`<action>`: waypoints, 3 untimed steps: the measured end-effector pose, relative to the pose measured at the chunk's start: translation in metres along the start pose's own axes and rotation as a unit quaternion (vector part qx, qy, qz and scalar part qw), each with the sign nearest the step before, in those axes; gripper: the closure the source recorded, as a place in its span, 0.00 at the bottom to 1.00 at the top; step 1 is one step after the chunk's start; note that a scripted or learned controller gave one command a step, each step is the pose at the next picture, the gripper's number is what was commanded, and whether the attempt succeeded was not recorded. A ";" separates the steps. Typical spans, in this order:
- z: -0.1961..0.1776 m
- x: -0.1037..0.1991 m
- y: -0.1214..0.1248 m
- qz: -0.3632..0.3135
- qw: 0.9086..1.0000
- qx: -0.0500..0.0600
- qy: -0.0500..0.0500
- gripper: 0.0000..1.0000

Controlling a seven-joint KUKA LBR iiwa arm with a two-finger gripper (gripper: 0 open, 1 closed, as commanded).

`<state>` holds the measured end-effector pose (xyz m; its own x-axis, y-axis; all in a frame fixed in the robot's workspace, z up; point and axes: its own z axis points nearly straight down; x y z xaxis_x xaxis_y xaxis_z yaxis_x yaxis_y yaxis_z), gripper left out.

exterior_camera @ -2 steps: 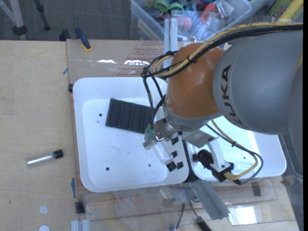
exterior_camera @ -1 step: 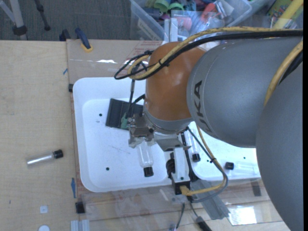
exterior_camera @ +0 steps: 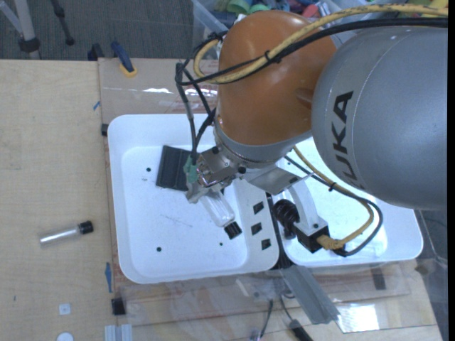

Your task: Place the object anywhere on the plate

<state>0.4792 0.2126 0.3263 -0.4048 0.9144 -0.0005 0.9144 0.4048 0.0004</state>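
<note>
Clear vial (exterior_camera: 219, 209) with a black cap lies at a slant in the left bin (exterior_camera: 116, 190), near that bin's right wall, cap end pointing toward the near right corner. Its bare end runs up under the claw (exterior_camera: 205, 179), which hangs right over it. Whether the claw is clamped on the vial or merely touching it cannot be told from this angle.

Open white floor spreads to the left of and in front of the vial, out to the bin's raised rim. A flat black rectangular piece (exterior_camera: 170, 168) sits just left of the claw, well in from the far rim. A few small dark specks dot the floor.

The right bin (exterior_camera: 398, 241) is largely covered by the arm, with a bare strip showing along its near right edge.

A second capped vial (exterior_camera: 64, 233) lies on the wooden surface (exterior_camera: 50, 141) left of the bins, well apart from them. Beyond the surface stands a clear tub (exterior_camera: 213, 9) of coloured toys.
</note>
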 end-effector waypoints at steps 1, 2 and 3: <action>0.052 -0.003 0.010 -0.183 0.983 0.002 0.001 1.00; 0.088 0.005 0.002 -0.429 0.903 0.001 0.001 1.00; -0.042 -0.007 0.047 -0.532 0.847 -0.002 -0.001 1.00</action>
<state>0.5252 0.2249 0.3685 -0.9995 0.0323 -0.0051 0.0323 0.9995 0.0027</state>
